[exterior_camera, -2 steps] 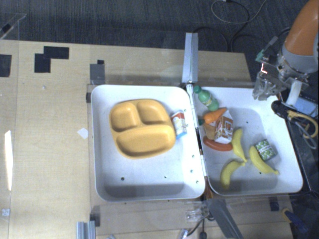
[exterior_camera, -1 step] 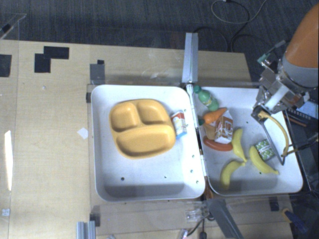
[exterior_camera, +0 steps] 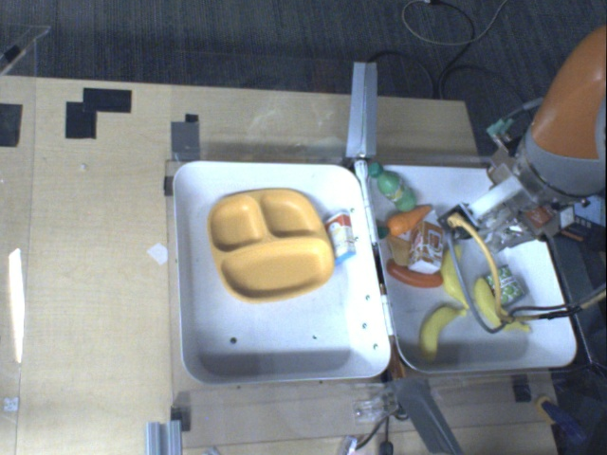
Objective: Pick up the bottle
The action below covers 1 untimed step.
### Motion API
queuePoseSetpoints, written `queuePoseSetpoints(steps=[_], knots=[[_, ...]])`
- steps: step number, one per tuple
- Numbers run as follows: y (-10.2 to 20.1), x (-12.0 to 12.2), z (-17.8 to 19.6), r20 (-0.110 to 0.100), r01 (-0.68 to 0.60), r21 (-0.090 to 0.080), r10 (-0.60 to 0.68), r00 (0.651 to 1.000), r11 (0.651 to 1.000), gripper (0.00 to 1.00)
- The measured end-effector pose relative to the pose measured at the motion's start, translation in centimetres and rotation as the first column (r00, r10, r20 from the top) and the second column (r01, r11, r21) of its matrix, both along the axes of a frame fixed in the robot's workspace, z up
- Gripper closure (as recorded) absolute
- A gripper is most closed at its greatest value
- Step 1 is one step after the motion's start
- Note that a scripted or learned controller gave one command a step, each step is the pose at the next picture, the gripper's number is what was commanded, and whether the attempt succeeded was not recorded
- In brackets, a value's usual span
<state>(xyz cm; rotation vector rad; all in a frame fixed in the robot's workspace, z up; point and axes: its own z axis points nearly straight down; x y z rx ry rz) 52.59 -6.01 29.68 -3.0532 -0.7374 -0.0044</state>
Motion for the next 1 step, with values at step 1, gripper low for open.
queuePoseSetpoints(steps=[1], knots=[[2.15, -3.74, -2.12, -0.003, 0.167, 0.000, -0.167, 0.986, 0.986, 1.00]])
